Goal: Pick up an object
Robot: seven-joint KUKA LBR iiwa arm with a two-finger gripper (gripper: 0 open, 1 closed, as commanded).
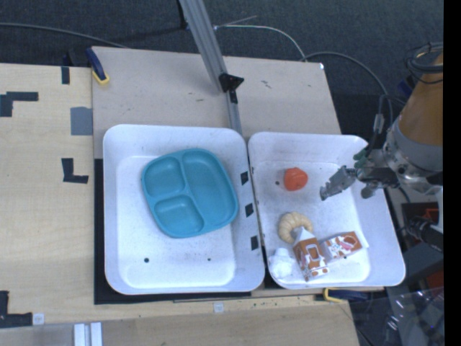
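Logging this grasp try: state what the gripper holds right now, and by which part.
Nothing is held. The gripper hangs over the right bin with nothing between its fingers; the orange-red ball lies apart on the bin floor.

The right bin (325, 144) has bare floor across its far part and down its right side, so there is room to come in there. A red ball (294, 179) sits near the middle, with open floor around it. The near part is crowded: a bun (293, 225), a white lump (282, 266) and two small cartons (325, 251) lie close together. In the left bin (115, 193), a blue divided plate (189, 192) takes up the middle; its near strip is bare. A slanted metal post (205, 34) crosses the counter (144, 85) on the far side.
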